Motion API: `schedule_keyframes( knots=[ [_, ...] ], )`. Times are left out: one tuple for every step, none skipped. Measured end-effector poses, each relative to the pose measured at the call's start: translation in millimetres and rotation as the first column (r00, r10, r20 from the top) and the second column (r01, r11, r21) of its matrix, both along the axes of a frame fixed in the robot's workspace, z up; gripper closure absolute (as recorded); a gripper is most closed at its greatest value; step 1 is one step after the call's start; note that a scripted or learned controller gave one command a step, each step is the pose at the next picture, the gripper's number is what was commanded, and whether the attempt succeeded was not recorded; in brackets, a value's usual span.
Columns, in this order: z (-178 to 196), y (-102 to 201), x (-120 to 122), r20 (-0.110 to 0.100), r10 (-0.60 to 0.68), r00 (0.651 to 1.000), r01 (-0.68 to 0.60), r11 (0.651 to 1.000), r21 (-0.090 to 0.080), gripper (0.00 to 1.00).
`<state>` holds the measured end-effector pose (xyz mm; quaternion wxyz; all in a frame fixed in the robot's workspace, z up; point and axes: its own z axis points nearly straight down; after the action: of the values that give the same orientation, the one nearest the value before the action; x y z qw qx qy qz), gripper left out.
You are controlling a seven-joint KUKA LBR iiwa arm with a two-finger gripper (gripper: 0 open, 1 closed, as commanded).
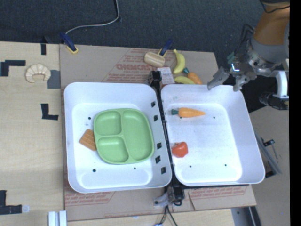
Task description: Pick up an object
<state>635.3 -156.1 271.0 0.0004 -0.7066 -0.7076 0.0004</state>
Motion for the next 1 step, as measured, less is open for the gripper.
schedule_keyframes(
  knots=[
    [-138.2, 40.4, 5.6, -0.004, 0.000, 1.000, 0.000, 1.000, 0.001, 0.00]
  ],
)
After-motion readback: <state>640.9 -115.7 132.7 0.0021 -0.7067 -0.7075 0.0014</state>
